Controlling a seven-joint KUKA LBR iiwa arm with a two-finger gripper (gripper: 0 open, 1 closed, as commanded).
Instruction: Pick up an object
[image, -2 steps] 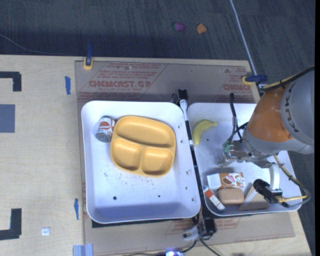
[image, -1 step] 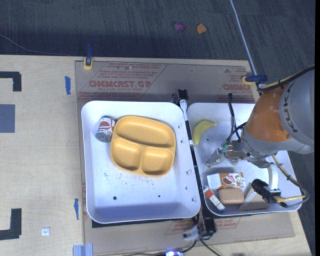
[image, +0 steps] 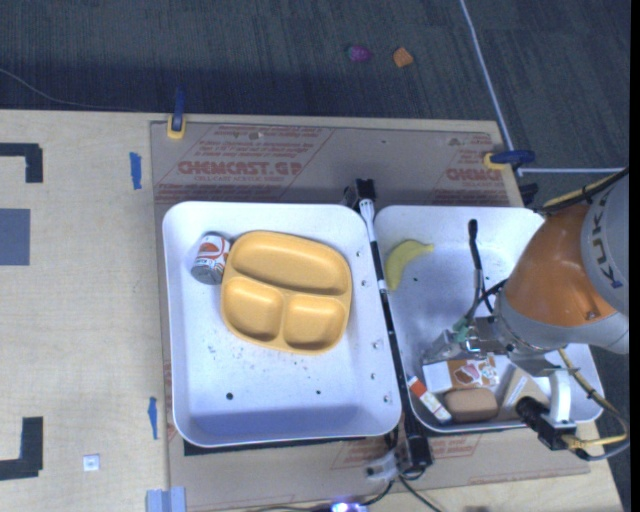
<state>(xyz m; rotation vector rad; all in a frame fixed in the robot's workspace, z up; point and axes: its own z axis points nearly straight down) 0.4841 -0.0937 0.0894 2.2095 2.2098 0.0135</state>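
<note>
End effector (image: 470, 345) state unclear, low in right bin (image: 440, 300); wooden bench (image: 80, 300).

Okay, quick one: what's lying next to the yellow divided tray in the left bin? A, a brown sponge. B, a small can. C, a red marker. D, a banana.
B: a small can lies on its side against the upper-left edge of the yellow divided tray in the left bin.
</note>
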